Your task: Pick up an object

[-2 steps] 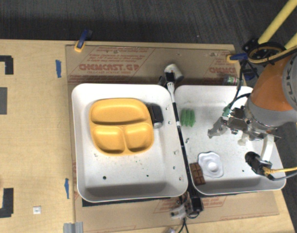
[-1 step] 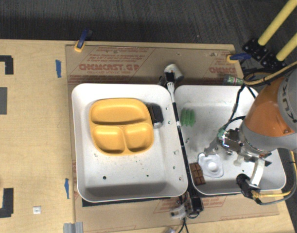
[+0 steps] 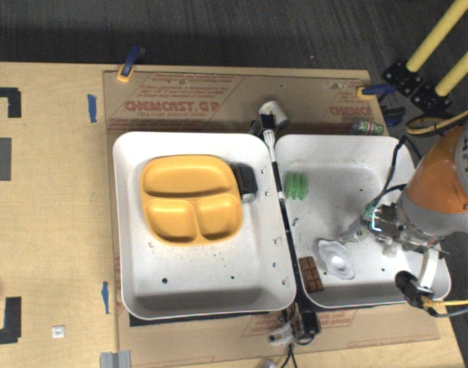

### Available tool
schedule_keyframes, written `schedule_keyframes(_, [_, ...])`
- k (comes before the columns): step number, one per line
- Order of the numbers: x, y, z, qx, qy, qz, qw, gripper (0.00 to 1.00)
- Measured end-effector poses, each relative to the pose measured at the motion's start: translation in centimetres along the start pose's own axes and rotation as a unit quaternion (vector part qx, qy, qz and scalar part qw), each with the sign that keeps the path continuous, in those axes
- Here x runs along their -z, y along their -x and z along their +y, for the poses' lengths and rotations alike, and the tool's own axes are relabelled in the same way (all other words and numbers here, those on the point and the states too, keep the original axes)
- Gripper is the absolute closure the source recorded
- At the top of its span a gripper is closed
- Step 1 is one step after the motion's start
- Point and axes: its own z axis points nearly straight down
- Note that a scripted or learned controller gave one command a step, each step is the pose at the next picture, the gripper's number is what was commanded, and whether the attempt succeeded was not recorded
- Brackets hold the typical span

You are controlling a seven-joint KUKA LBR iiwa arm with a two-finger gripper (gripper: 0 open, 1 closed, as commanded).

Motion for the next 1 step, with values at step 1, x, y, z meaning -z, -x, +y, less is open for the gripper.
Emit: schedule_keyframes(1, [-0.07,-5.66,3.95,0.158,0.001,0.0,0.9875,0.0])
